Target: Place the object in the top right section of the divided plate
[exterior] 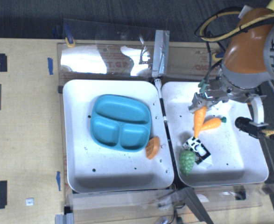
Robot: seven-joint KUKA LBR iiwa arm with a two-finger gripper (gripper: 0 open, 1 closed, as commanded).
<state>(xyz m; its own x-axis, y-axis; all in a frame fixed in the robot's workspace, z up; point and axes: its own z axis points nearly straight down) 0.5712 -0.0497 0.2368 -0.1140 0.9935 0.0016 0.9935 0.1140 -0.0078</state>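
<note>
A blue divided plate (120, 127) lies in the left white bin (76, 171); its large section is at the top and two smaller sections are below. My gripper (200, 104) hangs over the upper left of the right bin (253, 171). It is shut on the thick end of an orange carrot (199, 121), which points down the view from between the fingers. A second carrot (212, 123) lies just to its right, touching it.
An orange bread-like piece (152, 147) rests in the left bin by the plate's lower right corner. A green leafy toy (187, 161) and a black-and-white object (197, 148) lie in the right bin below the carrots. A metal divider (161, 55) stands behind the bins.
</note>
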